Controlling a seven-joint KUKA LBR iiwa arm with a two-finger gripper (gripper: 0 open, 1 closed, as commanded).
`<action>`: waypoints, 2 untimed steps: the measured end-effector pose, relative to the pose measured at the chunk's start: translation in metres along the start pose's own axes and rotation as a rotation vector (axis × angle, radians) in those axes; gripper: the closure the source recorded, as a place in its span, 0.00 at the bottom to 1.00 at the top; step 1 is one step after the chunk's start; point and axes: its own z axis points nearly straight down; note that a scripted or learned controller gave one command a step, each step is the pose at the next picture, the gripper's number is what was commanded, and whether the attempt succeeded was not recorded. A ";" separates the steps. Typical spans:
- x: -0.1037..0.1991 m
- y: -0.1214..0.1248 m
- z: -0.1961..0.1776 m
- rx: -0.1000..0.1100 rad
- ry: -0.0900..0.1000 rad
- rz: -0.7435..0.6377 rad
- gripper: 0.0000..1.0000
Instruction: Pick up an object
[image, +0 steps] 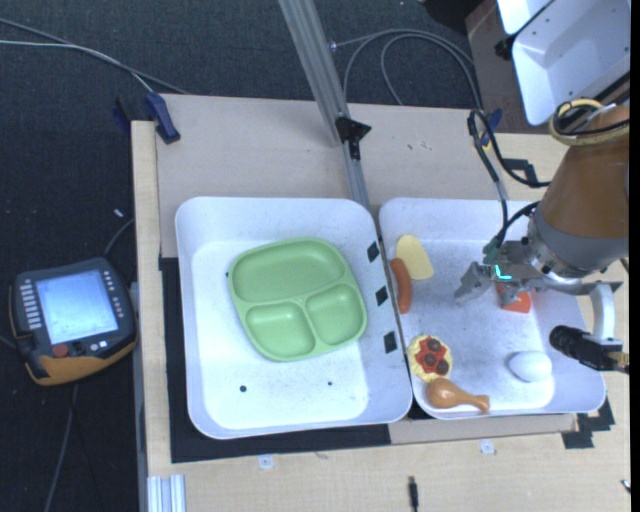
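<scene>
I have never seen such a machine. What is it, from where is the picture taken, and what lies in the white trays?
One camera looks down at a slant on a bench with two shallow white bins. From the right reaches a robot arm; its gripper hangs over the right bin, with a small red object beside it. I cannot tell whether it holds anything. The left bin holds a green divided plate. The right bin holds toy food: a sausage, a yellow piece, a pizza slice, a drumstick and a white egg.
</scene>
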 end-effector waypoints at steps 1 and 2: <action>0.000 0.001 -0.001 -0.002 0.000 0.000 0.00; -0.006 -0.007 0.057 0.005 0.000 0.002 0.00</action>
